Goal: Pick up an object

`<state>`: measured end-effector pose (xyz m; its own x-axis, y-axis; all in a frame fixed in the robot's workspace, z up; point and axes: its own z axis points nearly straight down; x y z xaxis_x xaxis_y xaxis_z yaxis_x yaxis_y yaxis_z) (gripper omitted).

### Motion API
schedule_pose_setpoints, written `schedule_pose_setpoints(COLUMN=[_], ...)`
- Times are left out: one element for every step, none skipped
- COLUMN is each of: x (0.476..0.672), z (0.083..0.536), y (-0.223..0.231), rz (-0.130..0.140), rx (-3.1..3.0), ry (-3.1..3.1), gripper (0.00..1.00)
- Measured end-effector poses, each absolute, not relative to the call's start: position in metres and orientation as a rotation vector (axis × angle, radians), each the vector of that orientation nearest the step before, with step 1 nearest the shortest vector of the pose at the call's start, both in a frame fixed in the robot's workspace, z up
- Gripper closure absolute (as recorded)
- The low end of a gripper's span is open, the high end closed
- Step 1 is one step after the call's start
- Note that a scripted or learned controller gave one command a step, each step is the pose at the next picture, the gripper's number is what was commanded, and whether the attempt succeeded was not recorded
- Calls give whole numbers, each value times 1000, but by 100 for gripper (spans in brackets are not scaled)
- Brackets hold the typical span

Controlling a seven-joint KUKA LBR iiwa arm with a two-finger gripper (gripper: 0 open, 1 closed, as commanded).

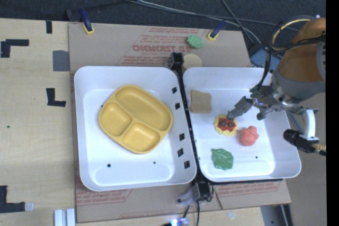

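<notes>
Operator: Pizza (226, 125) sits mid right bin (265, 166), near leaf (222, 159) and tomato (248, 135). Claw (233, 113)?

Helper: You have it just above pizza. I can't tell if it's open. Drop straight down, then squeeze slowly.

Red print runs along the far edge of the cardboard sheet (159, 45) lying under the bins on the table. The largest line seems to begin "CHEMGEAR", though the letters are faint and partly covered, so the reading is uncertain. Smaller red lines above and below it are too small to make out. More faint red print marks the sheet's near edge, unreadable.
</notes>
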<state>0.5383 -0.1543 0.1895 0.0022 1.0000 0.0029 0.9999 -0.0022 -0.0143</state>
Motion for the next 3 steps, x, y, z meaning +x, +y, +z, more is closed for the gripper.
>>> schedule_pose_setpoints(x=[542,543,538], z=[196,150,99], y=[-154,-160,-150], rz=[1,6,7], rx=[-2219,-2218,-2216], ry=[-2222,-2220,-2219], gripper=[0,0,0])
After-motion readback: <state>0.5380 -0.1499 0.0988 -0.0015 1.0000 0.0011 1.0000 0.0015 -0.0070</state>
